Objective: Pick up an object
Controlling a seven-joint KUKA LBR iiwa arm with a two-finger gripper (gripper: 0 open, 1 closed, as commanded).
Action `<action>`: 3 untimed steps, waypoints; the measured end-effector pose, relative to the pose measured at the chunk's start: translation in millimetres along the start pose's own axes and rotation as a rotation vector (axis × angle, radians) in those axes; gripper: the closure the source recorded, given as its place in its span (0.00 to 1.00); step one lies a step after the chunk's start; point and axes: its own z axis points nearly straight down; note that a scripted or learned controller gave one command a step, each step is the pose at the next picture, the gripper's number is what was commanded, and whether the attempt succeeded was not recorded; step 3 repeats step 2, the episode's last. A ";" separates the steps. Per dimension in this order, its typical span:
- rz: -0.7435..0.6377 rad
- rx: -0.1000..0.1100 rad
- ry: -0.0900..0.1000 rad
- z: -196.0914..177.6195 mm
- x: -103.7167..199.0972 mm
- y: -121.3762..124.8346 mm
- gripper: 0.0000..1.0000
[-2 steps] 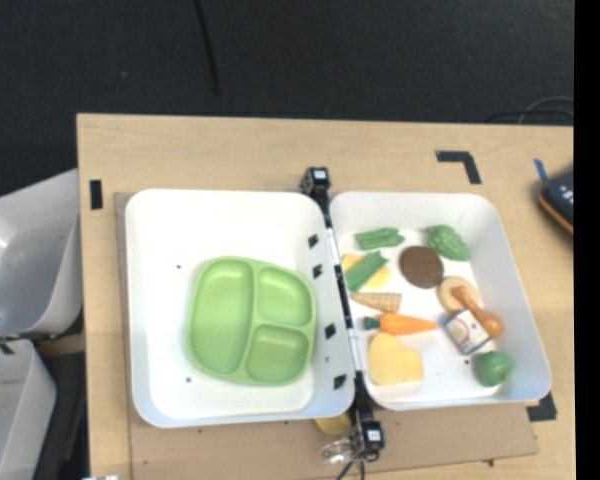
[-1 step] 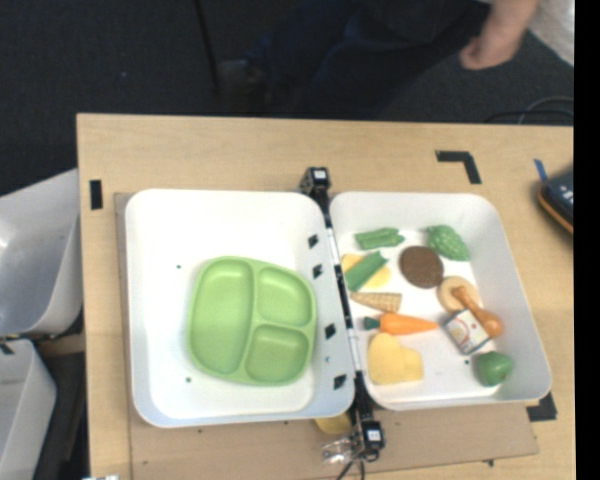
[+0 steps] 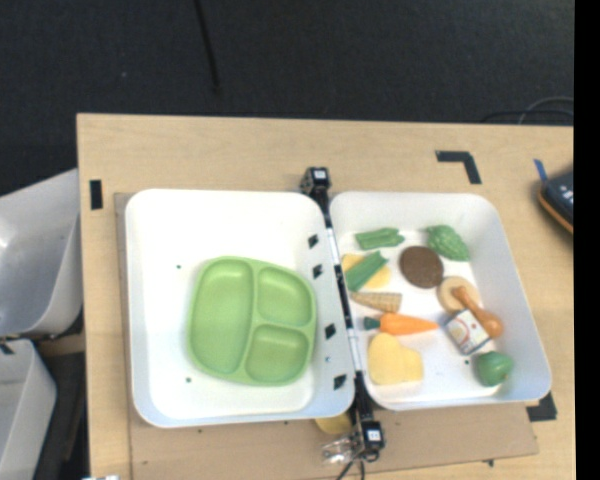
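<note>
The right bin holds several toy foods. Among them are an orange carrot, a pale yellow heart-shaped piece, a brown round cookie, a green leafy piece, a green bean pod, a small can and a green round fruit. A green divided plate lies in the left bin.
Both bins sit side by side on a wooden bench, joined by a clipped divider. A dark object with an orange edge lies at the bench's right side. White equipment stands off the left edge.
</note>
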 end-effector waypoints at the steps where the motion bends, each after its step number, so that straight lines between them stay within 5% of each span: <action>1: -0.006 -0.014 -0.006 -18.1 1.2 0.3 1.00; 3: -0.008 -0.016 -0.009 -28.5 0.8 1.1 1.00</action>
